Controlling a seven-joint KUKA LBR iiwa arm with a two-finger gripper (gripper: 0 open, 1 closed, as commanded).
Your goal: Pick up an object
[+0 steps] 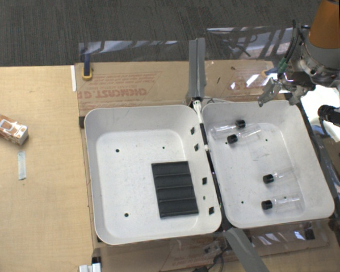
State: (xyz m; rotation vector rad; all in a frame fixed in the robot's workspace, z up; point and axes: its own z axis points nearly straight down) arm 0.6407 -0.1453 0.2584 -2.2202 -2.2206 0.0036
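Observation:
Several small clear vials with black caps lie in the right bin (pixel 307 154): one at the back (pixel 236 125), one just below it (pixel 238 137), one lower right (pixel 270 178) and one near the front (pixel 273 203). A black ribbed block (pixel 174 188) lies flat in the left bin (pixel 104 181). My gripper (pixel 281 90) hangs above the right bin's back right corner, well clear of the vials, with nothing between its fingers. The fingers stand apart.
A grey divider post (pixel 196 68) rises between the bins at the back. A small orange-and-white box (pixel 9 129) and a pale strip (pixel 21 166) lie on the wooden bench at far left. Cardboard (pixel 133 86) lies behind the bins.

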